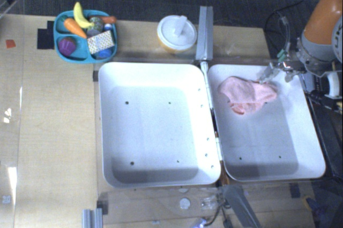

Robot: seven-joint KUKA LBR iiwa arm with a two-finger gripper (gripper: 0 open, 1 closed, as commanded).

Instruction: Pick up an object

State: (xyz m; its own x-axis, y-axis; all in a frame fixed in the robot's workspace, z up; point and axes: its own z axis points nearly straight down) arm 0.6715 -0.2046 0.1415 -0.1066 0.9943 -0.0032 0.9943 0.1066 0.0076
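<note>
A crumpled pink cloth (246,94) lies in the upper part of the right white bin (278,162). My gripper (277,73) hangs at the bin's upper right, just above the cloth's top right edge, close to it or touching it. The arm with its orange band (324,13) comes in from the right edge behind it.
The left white bin (155,130) sits beside the right one, with a metal divider (203,34) running up between them. Behind the bins are a blue tray of toy food (84,34) and a white lidded cup (177,33). Cables hang at the right.
</note>
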